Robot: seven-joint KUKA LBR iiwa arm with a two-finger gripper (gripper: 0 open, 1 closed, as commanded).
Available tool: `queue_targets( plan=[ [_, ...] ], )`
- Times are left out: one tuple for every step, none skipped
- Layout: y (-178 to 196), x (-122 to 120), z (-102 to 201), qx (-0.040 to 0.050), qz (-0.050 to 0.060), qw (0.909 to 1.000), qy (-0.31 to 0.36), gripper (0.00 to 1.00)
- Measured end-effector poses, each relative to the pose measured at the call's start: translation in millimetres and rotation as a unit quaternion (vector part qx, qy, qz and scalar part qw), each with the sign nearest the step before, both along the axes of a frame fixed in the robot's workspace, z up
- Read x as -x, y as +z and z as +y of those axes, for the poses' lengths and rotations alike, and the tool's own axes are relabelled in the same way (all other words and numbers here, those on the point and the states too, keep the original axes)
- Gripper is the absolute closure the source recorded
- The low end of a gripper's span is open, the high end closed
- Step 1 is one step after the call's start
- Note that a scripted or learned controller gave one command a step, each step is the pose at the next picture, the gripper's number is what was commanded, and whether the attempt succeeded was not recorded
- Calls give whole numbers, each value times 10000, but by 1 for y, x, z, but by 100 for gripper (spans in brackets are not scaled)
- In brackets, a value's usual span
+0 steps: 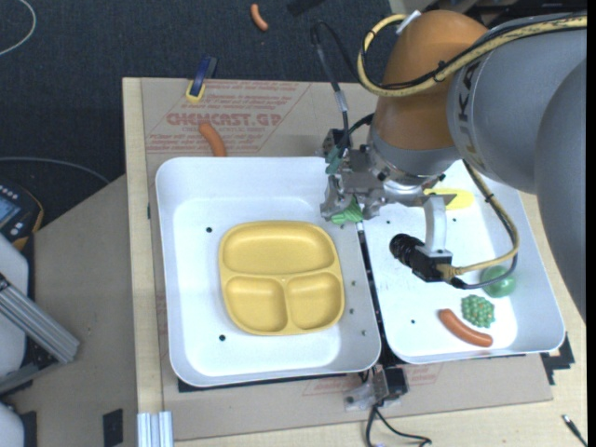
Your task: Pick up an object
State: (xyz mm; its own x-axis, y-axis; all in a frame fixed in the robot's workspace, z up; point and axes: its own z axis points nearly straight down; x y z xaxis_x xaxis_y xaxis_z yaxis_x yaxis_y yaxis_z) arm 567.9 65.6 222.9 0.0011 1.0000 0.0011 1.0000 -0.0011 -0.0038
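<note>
My gripper (345,209) hangs over the divide between the two white bins, at the back edge of the left bin (177,250). A small green object (347,216) sits pinched between its fingertips, and the gripper is shut on it. In the right bin (531,329) lie a green bumpy ball (478,311), an orange sausage (464,328), a smooth green piece (501,285) and a yellow piece (450,198) half hidden by the arm.
A yellow divided plate (279,276) fills the middle of the left bin. On the board behind the bins lie an orange sausage (213,139) and a blue-and-yellow tool (199,79). The big arm covers the right bin's back.
</note>
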Motion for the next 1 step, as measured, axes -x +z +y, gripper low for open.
queue_targets(
  plan=[
    [-7, -15, -7, 7, -26, 10000, 5, 100]
  ],
)
